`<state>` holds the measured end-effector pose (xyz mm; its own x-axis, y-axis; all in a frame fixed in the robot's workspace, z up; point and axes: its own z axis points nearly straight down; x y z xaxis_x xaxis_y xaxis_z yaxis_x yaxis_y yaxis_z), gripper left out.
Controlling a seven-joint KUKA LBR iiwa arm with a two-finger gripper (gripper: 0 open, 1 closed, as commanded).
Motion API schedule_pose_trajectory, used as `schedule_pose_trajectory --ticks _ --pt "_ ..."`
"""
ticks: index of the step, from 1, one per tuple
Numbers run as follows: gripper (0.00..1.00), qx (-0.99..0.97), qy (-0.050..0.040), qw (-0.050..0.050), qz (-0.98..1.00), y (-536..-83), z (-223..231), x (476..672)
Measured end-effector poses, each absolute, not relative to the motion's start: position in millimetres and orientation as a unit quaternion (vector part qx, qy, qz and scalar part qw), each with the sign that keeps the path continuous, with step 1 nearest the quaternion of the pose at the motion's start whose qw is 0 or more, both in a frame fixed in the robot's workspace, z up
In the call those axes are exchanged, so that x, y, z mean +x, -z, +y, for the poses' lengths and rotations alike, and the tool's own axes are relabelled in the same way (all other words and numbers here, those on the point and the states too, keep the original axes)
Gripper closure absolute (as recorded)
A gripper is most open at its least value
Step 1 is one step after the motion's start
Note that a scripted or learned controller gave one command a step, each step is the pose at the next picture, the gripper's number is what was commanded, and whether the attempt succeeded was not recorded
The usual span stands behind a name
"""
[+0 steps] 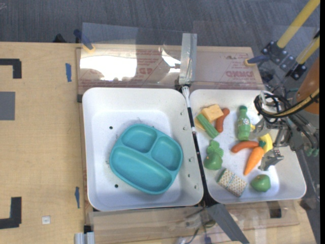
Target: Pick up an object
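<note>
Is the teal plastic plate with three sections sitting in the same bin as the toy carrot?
No, the teal plastic divided plate lies in the left white bin, while the orange toy carrot lies in the right white bin.

Camera: fixed above the bench [35, 136], looking down at a slant.
Coverage: left bin [96, 105] and right bin [292, 184], side by side.
</note>
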<state>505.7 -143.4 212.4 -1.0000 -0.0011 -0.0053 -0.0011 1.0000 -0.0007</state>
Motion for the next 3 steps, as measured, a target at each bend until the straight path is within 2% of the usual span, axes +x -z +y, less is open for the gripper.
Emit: schedule_pose_trajectory --ticks 1,2,3 --pt "0.00 -0.004 0.0021 0.008 1.000 -89.9 -182.9 520.6" --pt "0.00 0.075 0.0014 0.007 0.997 -89.5 -151.2 504.1" --pt "1.00 0.074 0.0025 0.015 0.997 -102.4 -150.6 508.6"
